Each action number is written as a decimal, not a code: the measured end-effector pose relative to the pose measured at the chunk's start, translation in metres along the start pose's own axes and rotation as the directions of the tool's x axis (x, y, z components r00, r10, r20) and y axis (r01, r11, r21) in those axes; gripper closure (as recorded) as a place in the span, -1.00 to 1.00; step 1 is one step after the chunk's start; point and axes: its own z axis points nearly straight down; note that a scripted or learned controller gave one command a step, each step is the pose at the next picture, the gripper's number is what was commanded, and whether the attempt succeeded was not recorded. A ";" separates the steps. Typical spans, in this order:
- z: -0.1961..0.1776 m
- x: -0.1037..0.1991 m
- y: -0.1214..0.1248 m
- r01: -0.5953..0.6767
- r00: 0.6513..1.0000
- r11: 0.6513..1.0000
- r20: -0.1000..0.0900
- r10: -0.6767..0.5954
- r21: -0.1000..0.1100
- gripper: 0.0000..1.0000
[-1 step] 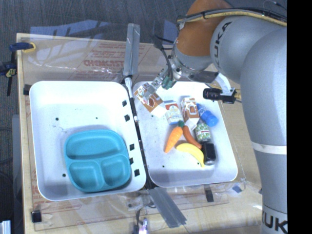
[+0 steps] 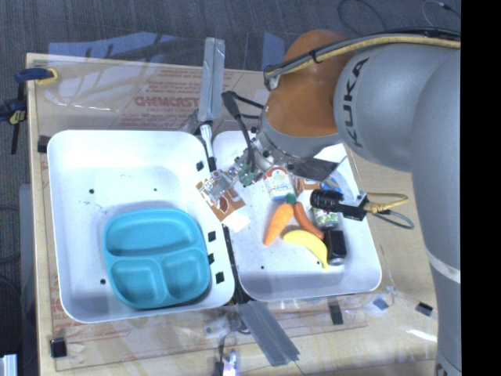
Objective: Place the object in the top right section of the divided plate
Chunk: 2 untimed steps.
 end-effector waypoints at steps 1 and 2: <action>0.013 0.057 0.032 -0.020 1.000 1.000 -0.001 0.020 0.001 1.00; -0.033 0.062 0.044 -0.143 0.990 0.990 0.000 0.143 0.001 1.00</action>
